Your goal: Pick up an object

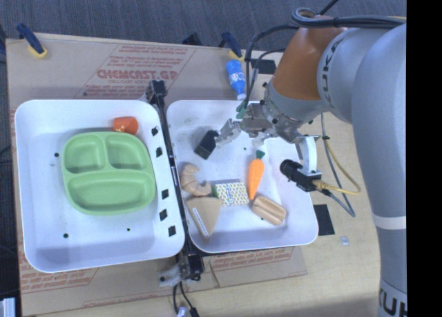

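Brown cardboard [131, 67] printed with red lettering is spread over the bench, and two shallow white plastic bins are set on it side by side, joined by black clips along the seam; the left bin [34, 191] is taken up by a smooth green tray [108, 172] with three compartments and rounded corners, and a small orange-red fruit [126, 125] is seen just beyond the tray's far edge; the right bin [297, 229] is scattered with toy food; a black block [206, 143] lies tilted near its upper left, a curled tan croissant [192, 177] sits by the seam, a tan wedge [202, 215] is placed below it, and a small patterned square block [231, 193] touches the wedge's upper right; a tapered orange carrot [255, 177] with a green top lies nearly upright beside the block, and a ridged tan bread roll [268, 210] rests at its lower end; the gripper [243, 129] hangs over the upper part of the right bin, between the black block and the carrot top; its metal fingers are seen spread apart with nothing between them; a blue clamp [236, 77] is fixed at the bin's far rim.
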### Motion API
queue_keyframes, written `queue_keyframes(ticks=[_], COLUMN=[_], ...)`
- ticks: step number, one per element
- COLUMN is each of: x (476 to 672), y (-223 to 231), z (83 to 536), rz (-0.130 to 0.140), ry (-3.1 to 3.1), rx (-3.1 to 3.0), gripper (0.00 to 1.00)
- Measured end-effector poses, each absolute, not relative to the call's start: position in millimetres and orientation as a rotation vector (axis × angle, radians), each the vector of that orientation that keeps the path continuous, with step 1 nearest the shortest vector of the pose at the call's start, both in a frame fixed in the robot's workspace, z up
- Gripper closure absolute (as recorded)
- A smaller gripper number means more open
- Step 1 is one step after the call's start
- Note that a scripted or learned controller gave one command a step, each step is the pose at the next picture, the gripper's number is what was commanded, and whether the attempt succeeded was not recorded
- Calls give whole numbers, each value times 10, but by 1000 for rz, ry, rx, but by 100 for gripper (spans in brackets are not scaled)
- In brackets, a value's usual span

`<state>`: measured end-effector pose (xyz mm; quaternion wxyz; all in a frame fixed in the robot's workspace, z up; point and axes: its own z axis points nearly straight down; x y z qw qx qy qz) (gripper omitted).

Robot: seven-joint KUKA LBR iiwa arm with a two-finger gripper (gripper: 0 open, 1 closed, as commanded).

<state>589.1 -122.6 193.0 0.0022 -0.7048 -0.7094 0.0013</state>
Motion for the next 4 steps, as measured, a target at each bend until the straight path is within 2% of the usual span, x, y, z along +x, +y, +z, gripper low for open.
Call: queue_keyframes(ticks=[1,2,3,4], x=[5739,5541,5545,6451], y=[-2046,-1894,-1899,-1320], z=[1227,917,1021,2483], rz=[5,2,3,3], ry=[-2365,-2549,-2552,-1903], rx=[-2062,-1830,-1826,-2497], gripper=[0,0,100,100])
